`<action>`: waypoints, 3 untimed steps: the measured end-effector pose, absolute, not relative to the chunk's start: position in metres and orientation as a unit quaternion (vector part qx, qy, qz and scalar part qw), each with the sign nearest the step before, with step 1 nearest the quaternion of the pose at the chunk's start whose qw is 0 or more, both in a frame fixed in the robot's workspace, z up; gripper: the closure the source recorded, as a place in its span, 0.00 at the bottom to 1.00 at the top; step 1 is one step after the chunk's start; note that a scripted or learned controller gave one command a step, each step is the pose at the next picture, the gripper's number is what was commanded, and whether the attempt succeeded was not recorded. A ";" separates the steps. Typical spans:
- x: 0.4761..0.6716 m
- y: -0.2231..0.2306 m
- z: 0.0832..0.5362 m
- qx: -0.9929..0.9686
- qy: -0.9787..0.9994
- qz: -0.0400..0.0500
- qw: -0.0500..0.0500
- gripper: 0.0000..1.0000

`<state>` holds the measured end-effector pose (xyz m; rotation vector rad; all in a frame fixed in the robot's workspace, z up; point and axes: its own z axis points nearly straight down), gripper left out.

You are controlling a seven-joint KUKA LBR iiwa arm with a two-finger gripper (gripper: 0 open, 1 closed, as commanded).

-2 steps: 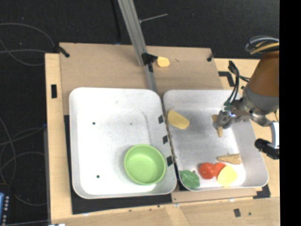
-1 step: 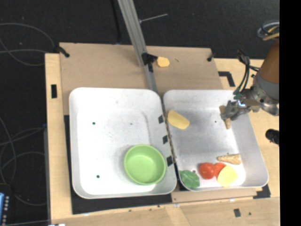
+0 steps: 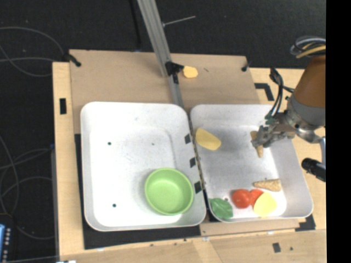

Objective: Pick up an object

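Note:
My gripper [image 3: 259, 144] hangs over the right bin [image 3: 230, 116], near its right side, fingers pointing down and left. A small tan piece shows at the fingertips, though I cannot make out whether it is held. A yellow wedge-shaped object [image 3: 208, 139] lies at the bin's left side. Along the bin's front lie a green item [image 3: 221, 207], a red tomato-like item [image 3: 243, 197], a yellow round item [image 3: 265, 204] and a tan cone-like piece [image 3: 268, 185].
A green bowl [image 3: 169, 190] sits in the left bin [image 3: 109, 125] at its front right. A grey metal post [image 3: 156, 37] rises from behind the bins. A small yellow object [image 3: 190, 72] lies on the board behind the bins.

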<state>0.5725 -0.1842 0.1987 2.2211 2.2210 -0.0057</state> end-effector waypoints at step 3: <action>0.575 -0.020 0.230 0.704 0.710 0.002 0.000 1.00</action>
